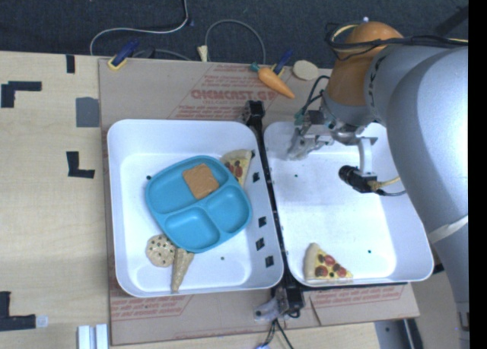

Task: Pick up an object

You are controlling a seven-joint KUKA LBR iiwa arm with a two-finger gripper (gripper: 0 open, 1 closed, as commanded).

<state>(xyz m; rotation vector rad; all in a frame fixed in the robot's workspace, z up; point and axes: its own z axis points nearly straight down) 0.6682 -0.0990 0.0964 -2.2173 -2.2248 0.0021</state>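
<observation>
My gripper (300, 142) hangs over the back left part of the right bin (396, 188), under the grey arm with the orange band. Nothing shows between its fingers. A pizza slice (325, 263) lies at the front of the right bin, well away from the gripper. In the left bin (122, 188) a blue divided plate (199, 204) carries a brown toast square (201, 181). Another pizza slice (239, 163) lies at the plate's back right edge. A cookie (160, 250) and a cone (180, 268) lie at its front left.
An orange carrot (275, 81) and a pale round piece (305, 70) lie on the cardboard behind the bins. A black divider clip (254, 114) sits where the bins meet. Cables run across the dark floor at the back.
</observation>
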